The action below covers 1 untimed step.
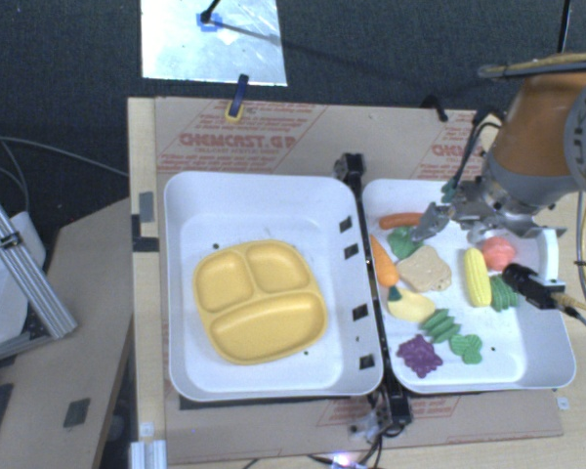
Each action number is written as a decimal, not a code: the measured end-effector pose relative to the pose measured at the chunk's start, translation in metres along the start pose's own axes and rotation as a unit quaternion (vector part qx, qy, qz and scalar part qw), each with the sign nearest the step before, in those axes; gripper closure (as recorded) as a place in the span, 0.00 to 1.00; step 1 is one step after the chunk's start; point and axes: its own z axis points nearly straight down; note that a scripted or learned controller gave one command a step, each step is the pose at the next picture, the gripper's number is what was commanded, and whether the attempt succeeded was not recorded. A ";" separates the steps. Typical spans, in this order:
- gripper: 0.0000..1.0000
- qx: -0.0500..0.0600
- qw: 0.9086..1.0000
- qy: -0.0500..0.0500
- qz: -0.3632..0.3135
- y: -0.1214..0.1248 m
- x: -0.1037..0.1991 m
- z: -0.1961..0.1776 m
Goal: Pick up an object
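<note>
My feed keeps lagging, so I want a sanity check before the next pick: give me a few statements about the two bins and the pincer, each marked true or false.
1. The yellow divided plate lies in the left bin. True.
2. The purple grapes lie in the left bin. False: they lie in the right bin, near its front.
3. The corn cob lies right of the bread slice. True.
4. The pincer hangs over the left bin. False: over the right bin's rear.

Toy food [439, 306] crowding right bin [557, 360]
</note>
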 end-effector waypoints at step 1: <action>0.00 0.004 1.000 0.001 0.001 -0.079 0.032 0.019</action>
